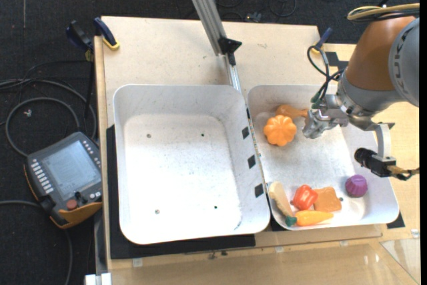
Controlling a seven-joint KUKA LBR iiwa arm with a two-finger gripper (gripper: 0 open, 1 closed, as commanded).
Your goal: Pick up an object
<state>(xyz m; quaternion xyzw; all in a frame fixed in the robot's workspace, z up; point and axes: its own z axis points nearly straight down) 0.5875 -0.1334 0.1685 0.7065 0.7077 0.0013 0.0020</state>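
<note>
Several toys lie in the right bin [373, 207]: a ribbed orange pumpkin [280, 130] partly hiding an orange piece [291, 111], with the tool [315, 126] just beside it; round purple ball [356, 185], red pepper [304, 196], carrot [312, 217].

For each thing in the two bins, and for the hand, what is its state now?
Hand: low in the right bin, right of the pumpkin; grip unclear.
Pumpkin: upright on the right bin's floor, free of the hand.
Red pepper: lying at the near edge, against the orange block.
Orange block: lying flat.
Carrot: lying on its side.
Purple ball: resting apart from the others.
Left bin: level on the bench.
</note>
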